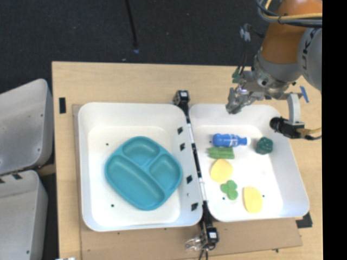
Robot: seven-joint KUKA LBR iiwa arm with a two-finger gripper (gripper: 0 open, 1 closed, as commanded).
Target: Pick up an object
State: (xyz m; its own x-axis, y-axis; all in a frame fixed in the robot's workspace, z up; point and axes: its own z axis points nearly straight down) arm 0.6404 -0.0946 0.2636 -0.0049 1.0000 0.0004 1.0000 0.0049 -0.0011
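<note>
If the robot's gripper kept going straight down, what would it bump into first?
Probably the bare white floor of the right bin near its back wall. The gripper hangs there, and the blue bottle lies nearer the front, though depth is unclear.

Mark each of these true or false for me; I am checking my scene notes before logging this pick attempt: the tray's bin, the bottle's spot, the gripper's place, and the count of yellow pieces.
1. The teal divided tray lies in the left bin. True.
2. The blue bottle lies in the left bin beside the tray. False: it lies on its side in the right bin, just above a flat green piece.
3. The gripper is at the far rim of the right bin, apart from the bottle. True.
4. Only one yellow piece is in the right bin. False: there are two, one near the middle and one nearer the front.
</note>
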